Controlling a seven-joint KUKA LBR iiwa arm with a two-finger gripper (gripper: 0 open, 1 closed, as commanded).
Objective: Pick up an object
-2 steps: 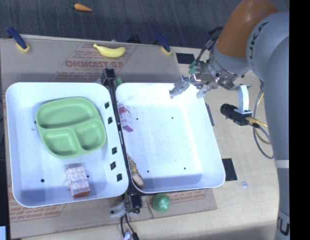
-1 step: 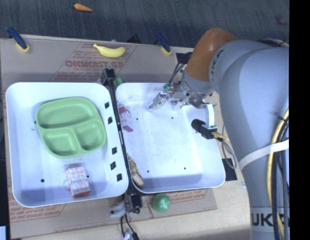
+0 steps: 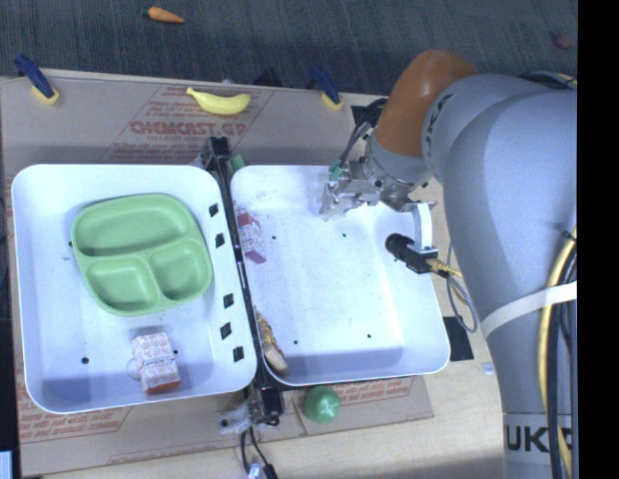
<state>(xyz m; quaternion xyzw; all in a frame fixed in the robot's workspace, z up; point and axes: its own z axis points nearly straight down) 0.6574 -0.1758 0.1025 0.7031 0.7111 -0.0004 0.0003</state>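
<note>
My gripper (image 3: pixel 338 197) hangs low over the far part of the right bin (image 3: pixel 389 352), with the grey arm and its orange band (image 3: pixel 421 108) rising behind it to the right. Nothing shows between the gripper and the bin floor beneath it. A red and white wrapper (image 3: pixel 250 235) lies against the right bin's left wall, well left of the gripper. A tan object (image 3: pixel 271 350) rests in that bin's near left corner. In the left bin (image 3: pixel 40 267) sit a green divided plate (image 3: pixel 142 251) and a small red and white packet (image 3: pixel 154 359).
A yellow banana (image 3: pixel 220 99) lies on the cardboard behind the bins. A green ball (image 3: pixel 321 404) sits in front of the right bin. An orange carrot (image 3: pixel 167 14) is on the floor. Blue clamps (image 3: pixel 36 78) hold the cardboard's far edge.
</note>
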